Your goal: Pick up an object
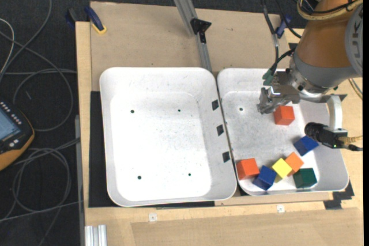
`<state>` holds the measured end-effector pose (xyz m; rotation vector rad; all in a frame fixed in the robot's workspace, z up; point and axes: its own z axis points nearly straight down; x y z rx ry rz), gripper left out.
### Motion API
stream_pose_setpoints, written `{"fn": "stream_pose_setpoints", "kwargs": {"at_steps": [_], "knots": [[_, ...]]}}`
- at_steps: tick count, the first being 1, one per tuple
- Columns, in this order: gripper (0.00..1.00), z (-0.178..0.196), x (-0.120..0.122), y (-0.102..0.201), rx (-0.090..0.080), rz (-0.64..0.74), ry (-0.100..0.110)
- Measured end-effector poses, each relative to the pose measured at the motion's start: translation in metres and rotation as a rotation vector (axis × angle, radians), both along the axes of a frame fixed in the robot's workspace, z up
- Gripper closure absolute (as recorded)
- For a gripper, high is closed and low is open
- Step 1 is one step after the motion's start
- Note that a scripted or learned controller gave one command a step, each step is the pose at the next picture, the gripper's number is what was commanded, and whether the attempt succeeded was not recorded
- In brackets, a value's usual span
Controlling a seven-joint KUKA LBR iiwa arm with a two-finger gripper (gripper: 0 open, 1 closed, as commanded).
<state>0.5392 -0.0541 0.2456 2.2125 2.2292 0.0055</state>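
Now the gripper [270, 102] hangs low in the right bin [230, 124], just beside an orange block [283, 115]; its grip state I cannot tell; sitting off to the block's side, it may close on nothing or nudge it away.
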Motion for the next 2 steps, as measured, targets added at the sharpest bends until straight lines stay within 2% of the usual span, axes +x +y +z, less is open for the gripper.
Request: {"fn": "stream_pose_setpoints", "kwargs": {"at_steps": [2], "knots": [[1.00,0.013,0.048,0.101,0.001,0.000,0.000]]}}
